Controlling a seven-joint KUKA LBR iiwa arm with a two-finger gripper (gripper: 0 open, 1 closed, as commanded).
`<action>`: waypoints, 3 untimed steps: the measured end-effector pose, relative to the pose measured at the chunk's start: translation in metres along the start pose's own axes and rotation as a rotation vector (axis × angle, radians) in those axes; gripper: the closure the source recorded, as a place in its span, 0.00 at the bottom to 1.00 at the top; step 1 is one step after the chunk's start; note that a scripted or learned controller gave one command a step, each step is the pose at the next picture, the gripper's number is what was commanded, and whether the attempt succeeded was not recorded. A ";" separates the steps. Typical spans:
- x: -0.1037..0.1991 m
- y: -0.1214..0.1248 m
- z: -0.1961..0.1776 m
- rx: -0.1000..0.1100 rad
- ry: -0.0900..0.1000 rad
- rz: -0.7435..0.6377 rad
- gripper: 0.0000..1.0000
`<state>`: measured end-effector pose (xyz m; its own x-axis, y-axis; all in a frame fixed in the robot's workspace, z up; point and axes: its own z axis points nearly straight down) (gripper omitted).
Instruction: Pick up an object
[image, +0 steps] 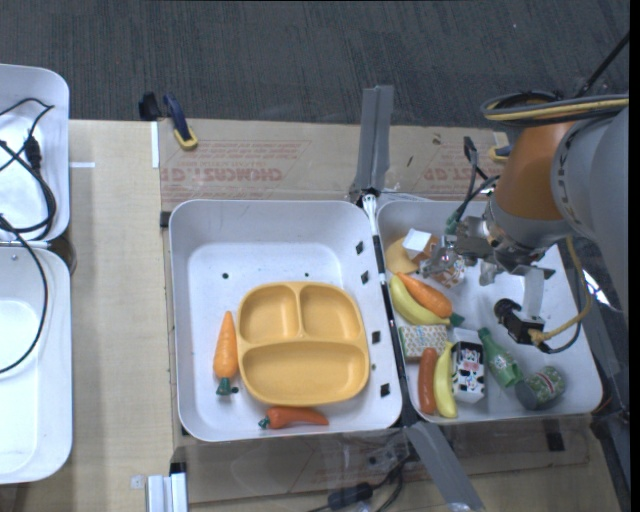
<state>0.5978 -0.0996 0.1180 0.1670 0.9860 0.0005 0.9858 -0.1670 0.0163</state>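
My gripper (444, 263) hangs low over the back of the right bin (585, 345), just above a carrot (428, 295) and a banana (408, 300). A small white box (417, 241) and a yellow fruit (398, 258) lie just left of it. Nearer the front of this bin are a patterned packet (424, 340), a red sausage (428, 380), a second banana (445, 385), a cow-print carton (467, 372), a green bottle (500, 360) and a green-grey ball (540, 386). The gripper's tip is a cluttered blur against these items.
The left bin (200, 240) holds a yellow divided plate (300, 340), one carrot (226, 345) to its left and another carrot (295, 417) at its front. A metal divider post (374, 150) rises between the bins. The arm's cables (530, 325) hang over the right bin.
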 end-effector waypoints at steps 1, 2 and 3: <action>-0.008 -0.037 0.014 0.019 0.000 -0.070 0.00; -0.010 -0.037 0.005 0.020 -0.001 -0.066 1.00; -0.011 -0.037 -0.003 0.021 -0.002 -0.064 1.00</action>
<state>0.5597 -0.1042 0.1203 0.1040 0.9946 -0.0019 0.9946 -0.1040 -0.0051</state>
